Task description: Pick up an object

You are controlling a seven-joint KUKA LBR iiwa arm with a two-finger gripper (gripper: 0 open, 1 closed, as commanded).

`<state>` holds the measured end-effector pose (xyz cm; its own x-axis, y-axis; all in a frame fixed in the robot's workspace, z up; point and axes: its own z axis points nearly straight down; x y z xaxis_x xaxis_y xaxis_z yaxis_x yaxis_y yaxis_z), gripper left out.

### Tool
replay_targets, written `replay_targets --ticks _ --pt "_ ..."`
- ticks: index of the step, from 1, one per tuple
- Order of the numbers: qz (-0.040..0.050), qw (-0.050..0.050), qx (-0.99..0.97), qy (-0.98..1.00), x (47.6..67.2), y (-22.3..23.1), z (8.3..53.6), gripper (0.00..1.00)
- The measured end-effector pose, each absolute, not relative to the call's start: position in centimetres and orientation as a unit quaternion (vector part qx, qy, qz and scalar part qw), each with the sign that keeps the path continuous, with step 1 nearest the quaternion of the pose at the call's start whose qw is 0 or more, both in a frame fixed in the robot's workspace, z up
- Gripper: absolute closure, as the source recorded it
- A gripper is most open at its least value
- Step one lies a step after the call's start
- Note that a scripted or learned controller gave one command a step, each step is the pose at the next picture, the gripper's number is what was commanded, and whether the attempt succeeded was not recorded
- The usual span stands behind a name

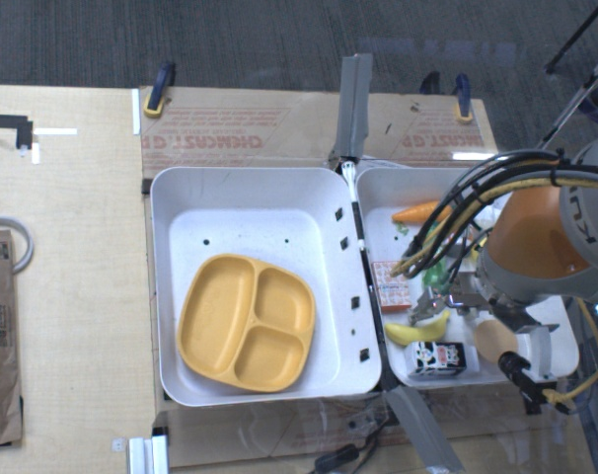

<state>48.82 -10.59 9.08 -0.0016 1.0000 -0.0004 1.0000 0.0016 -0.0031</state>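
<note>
One arm reaches in over the right bin (pixel 373 227), its gripper (pixel 447 299) low among the clutter; whether it is apart or together, I cannot tell. Just below it lies a banana (pixel 415 330), long axis running left to right, stem end tipped up toward the tool. A small carton (pixel 439 357) sits beneath that, near the front wall. A carrot (pixel 414 212) lies beyond. Left of the divider, a yellow plate (pixel 247 322) fills much of the left bin (pixel 181 205).
</note>
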Motion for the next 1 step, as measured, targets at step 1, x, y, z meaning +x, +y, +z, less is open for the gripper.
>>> replay_targets --ticks 1 --pt "0.0017 0.001 -0.708 -0.706 48.81 -10.7 9.93 1.0"
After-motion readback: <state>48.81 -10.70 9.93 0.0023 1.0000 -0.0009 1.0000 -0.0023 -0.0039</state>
